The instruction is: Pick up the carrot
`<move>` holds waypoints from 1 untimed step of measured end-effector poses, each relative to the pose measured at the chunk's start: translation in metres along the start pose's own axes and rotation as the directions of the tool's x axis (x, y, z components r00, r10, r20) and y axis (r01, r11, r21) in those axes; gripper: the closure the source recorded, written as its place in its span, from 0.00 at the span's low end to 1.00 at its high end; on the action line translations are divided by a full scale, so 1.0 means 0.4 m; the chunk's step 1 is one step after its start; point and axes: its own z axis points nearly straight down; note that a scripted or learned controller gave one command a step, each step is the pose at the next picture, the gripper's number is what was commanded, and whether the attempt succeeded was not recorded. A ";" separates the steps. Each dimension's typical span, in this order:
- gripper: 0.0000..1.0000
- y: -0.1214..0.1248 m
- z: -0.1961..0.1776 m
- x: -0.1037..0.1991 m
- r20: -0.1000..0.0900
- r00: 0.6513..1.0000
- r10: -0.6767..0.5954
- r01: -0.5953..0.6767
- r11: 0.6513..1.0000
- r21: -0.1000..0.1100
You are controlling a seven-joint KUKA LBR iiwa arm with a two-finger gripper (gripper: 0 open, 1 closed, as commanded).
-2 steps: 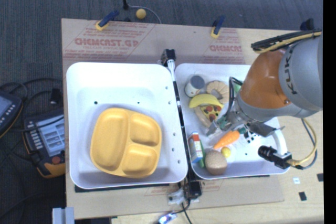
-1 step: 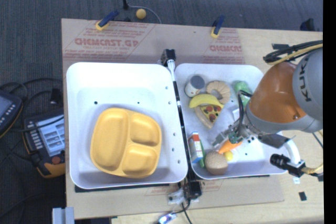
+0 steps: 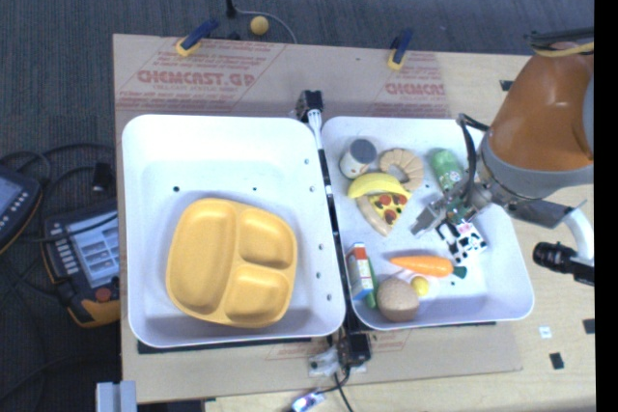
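- I see the arm (image 3: pixel 541 121) entering from the right of the frame, its orange band large at the upper right, above the right bin (image 3: pixel 512 299).
- The gripper (image 3: pixel 446 210) sits over the middle of the right bin, right of centre in the frame; whether it is open or closed, I cannot tell from this slant, and I see nothing clearly caught in it.
- The carrot (image 3: pixel 421 263) lies flat in the lower part of the right bin, lengthwise left to right, below the gripper and apart from it.
- A black-and-white cow toy (image 3: pixel 467 243) is just above the carrot's right end, close under the gripper.
- A round brownish potato-like piece (image 3: pixel 397 298) rests below the carrot's left end, with a small yellow item (image 3: pixel 419 285) between them.
- A tube-shaped thing (image 3: pixel 361 271) with a red and green part lies along the bin's left wall.
- Higher up in that bin I make out a banana (image 3: pixel 375 183), a pizza slice (image 3: pixel 386 209), a bagel-like ring (image 3: pixel 404 163), a grey round piece (image 3: pixel 362 151) and a green item (image 3: pixel 446 168).
- The left bin (image 3: pixel 154 150) holds a yellow divided plate (image 3: pixel 232 260), lower left of centre.
- Both bins sit on a brown board (image 3: pixel 203 77) with clamps at its top edge.
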 end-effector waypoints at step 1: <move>0.00 -0.006 0.012 0.002 -0.007 1.000 0.002 -0.002 1.000 0.009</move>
